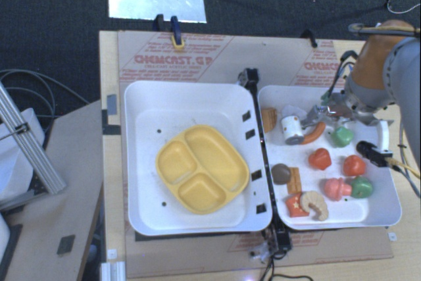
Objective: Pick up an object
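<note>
Two white bins (pixel 135 141) sit side by side; the pincer (pixel 320 112), grip state unclear, hovers over the orange sausage (pixel 314 134).

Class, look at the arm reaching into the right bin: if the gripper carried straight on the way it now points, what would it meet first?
Probably the orange sausage-shaped toy just ahead of the gripper, with the white cup beside it; depth is hard to judge from above.

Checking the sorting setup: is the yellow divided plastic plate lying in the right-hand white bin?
No, the yellow divided plastic plate lies in the left white bin, apart from the toy foods.
</note>
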Controlling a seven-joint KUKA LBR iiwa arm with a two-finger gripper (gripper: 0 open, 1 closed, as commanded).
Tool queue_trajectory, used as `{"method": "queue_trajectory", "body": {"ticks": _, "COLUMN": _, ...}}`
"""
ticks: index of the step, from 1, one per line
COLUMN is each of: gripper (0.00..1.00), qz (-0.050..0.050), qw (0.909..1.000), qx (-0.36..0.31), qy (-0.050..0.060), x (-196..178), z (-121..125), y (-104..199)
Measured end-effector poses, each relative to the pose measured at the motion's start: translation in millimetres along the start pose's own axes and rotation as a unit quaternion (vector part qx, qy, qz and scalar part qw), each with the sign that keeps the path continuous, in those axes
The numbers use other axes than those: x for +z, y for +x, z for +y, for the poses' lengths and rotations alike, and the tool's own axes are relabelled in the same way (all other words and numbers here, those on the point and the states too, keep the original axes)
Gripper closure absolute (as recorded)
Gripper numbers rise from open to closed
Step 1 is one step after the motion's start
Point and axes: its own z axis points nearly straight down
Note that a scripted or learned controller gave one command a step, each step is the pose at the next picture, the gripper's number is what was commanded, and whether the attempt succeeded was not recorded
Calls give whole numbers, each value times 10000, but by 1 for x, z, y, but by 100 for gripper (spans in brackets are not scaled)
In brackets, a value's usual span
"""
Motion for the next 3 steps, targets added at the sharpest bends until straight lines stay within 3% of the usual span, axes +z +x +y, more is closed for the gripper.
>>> {"method": "queue_trajectory", "body": {"ticks": 1, "gripper": 100, "qz": -15, "qw": 10000, "qx": -27, "qy": -48, "x": -18, "z": 4, "y": 0}}
{"method": "queue_trajectory", "body": {"ticks": 3, "gripper": 100, "qz": 8, "qw": 10000, "qx": -45, "qy": -10, "x": -133, "z": -109, "y": 124}}
